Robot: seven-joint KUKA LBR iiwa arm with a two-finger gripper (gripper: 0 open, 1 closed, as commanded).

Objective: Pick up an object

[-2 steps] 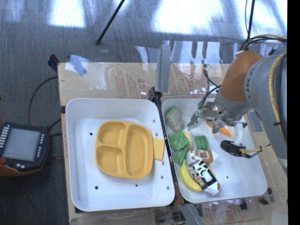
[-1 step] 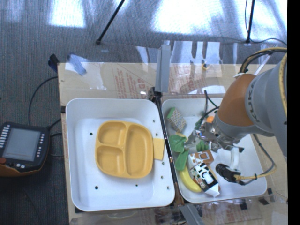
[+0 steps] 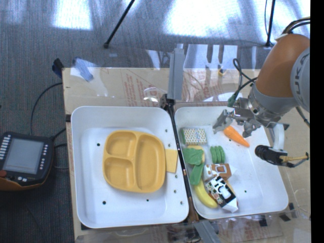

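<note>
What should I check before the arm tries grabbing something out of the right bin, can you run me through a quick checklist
1. Claw over the right bin: ok, it hangs above the bin's far side.
2. Target close by: ok, the carrot lies just under the claw.
3. Space around the carrot: ok, it lies apart from the green pieces and the cracker.
4. Claw holding anything: cannot tell, the fingers are not clear from this view.
5. Left bin: ok, the yellow tray sits there away from the arm.
6. Clutter: not ok, the banana and carton are packed together.
</note>
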